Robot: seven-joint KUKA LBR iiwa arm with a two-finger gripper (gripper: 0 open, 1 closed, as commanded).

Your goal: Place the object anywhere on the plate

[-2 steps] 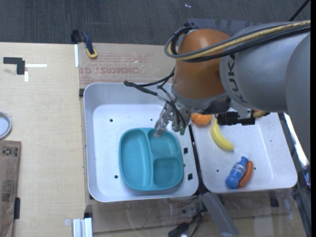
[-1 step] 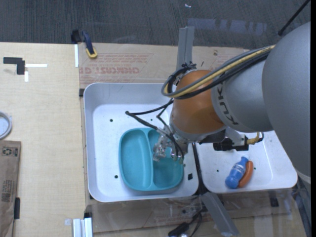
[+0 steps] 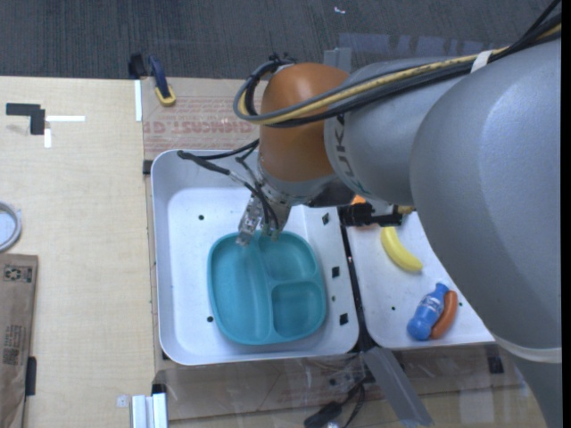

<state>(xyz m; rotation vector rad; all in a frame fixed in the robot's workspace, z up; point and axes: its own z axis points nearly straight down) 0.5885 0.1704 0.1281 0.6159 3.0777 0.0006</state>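
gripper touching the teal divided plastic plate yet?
Cannot tell. In the camera view the gripper overlaps the far rim of the teal divided plastic plate in the left white bin, but the slanted look-down shows neither contact nor gap.

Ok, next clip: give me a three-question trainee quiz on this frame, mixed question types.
1. True or false: the banana lies on the blue plate.
2. Which bin holds the blue plate? A) the left bin B) the right bin
3. Fill in: the gripper hangs over the plate's ____ edge (near or far, as the camera sees it).

Key:
1. False; the banana lies in the right bin, along with a blue bottle and an orange-red object.
2. A
3. far; nothing can be seen between its fingers.
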